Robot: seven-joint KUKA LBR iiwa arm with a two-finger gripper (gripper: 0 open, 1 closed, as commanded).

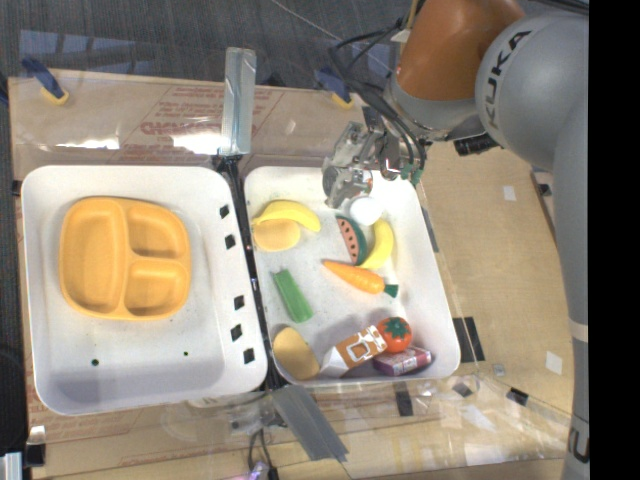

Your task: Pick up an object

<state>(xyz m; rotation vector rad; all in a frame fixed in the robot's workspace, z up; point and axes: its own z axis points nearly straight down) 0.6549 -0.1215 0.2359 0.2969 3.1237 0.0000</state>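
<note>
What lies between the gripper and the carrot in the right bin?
The gripper hangs over the bin's far end. The watermelon slice and a banana lie between it and the carrot; from above, nothing visibly covers the carrot.

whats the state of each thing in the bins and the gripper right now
gripper: above the right bin's far edge, holding nothing that shows
right bin: holds the toy food
divided plate: flat in the left bin, nothing on it
carrot: lying flat mid-bin
green stick: lying flat, apart from the carrot
tomato: resting on the small boxes at the near edge
</note>
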